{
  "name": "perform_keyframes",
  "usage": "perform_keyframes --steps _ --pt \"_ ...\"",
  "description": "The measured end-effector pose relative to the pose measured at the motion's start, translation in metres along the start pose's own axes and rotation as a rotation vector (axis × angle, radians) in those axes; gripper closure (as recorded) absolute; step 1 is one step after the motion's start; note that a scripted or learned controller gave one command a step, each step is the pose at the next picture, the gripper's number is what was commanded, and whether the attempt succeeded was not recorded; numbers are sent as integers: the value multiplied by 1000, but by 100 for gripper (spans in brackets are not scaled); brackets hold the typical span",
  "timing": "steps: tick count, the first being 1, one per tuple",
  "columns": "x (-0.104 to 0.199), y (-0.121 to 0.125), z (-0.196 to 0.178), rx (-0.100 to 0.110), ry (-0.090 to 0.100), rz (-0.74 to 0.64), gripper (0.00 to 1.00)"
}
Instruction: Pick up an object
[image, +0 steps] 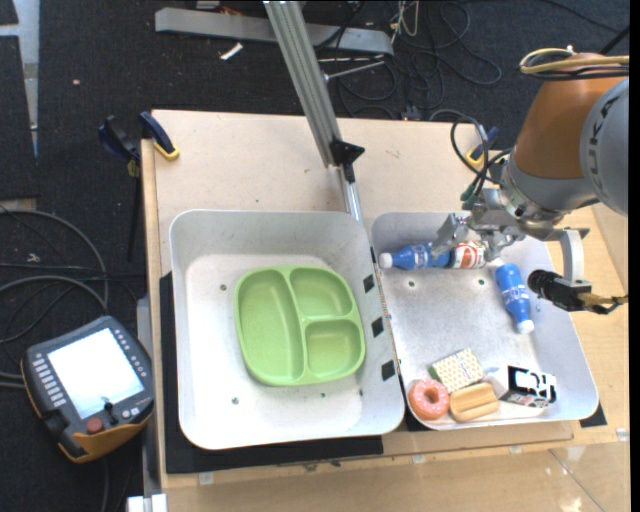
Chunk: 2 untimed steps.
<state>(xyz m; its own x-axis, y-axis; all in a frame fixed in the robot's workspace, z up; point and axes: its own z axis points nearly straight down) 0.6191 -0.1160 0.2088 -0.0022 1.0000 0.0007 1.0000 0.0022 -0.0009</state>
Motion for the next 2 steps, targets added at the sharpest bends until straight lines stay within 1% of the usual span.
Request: perform_keyframes --steps 1,2 --pt "0 0 0 0 0 0 0" --pt "-7 6 51 5 -1 2 0"
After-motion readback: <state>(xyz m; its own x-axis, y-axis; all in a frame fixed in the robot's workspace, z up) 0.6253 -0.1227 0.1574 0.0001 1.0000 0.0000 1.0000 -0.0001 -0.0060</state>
